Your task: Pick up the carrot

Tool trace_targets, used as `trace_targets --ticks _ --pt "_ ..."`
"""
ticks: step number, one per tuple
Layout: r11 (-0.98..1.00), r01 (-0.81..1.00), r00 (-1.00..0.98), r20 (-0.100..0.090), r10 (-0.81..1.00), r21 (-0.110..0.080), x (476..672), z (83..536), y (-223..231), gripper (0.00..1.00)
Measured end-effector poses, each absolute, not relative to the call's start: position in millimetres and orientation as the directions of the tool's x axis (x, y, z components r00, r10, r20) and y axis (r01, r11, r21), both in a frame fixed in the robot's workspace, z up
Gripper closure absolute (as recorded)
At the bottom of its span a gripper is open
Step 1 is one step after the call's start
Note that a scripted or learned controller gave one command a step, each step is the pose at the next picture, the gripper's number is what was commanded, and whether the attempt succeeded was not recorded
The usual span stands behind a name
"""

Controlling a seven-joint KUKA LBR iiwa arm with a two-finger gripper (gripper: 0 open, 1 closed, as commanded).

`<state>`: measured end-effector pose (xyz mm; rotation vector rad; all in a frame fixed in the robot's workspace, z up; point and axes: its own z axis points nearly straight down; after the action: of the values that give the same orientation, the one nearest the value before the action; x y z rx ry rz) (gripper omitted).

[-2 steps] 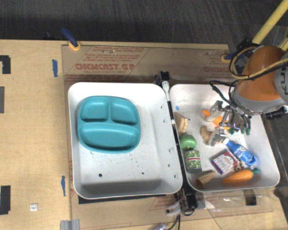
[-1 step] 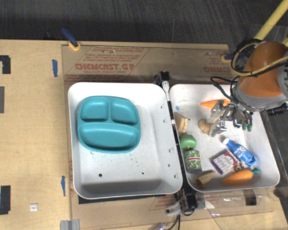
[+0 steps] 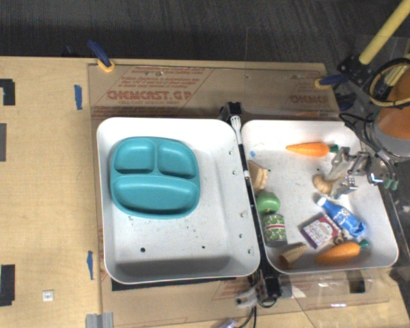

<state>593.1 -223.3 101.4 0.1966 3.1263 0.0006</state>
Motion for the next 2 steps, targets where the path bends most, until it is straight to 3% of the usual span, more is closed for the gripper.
trace_targets --ticks 1,2 --pt "0.992 0.124 -0.992 -0.008 0.124 0.0 593.1 100.9 -222.9 0.0" --pt "0.965 0.26 -0.965 0.019 0.261 -0.01 644.9 88.1 -185.5 0.0"
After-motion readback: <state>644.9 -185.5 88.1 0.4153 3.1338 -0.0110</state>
